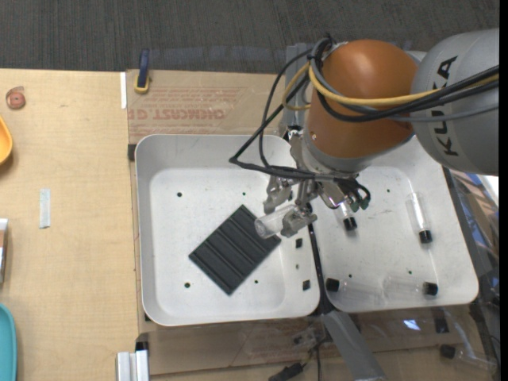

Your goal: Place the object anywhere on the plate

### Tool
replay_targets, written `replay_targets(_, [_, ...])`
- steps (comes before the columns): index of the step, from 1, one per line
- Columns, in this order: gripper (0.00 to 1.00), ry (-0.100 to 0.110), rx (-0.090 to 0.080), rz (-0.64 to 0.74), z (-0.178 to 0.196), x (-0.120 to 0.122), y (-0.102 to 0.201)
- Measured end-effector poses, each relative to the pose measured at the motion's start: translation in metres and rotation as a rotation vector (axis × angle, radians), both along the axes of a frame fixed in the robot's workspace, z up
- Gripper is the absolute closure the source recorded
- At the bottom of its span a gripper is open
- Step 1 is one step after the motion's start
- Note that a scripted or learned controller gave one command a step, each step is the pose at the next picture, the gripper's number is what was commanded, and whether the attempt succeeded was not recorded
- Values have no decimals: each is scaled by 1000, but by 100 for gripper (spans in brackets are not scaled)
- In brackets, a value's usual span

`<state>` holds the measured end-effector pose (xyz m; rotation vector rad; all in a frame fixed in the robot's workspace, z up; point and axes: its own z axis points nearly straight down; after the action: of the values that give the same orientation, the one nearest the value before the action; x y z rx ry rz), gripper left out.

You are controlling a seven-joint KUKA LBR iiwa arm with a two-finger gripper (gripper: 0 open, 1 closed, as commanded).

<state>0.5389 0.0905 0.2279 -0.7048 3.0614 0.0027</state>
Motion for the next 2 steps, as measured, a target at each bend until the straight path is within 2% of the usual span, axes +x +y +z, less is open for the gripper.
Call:
replay_targets(1, [100, -3, 0, -251, 16, 33, -31])
replay_targets(2, [0, -3, 0, -251, 16, 33, -31])
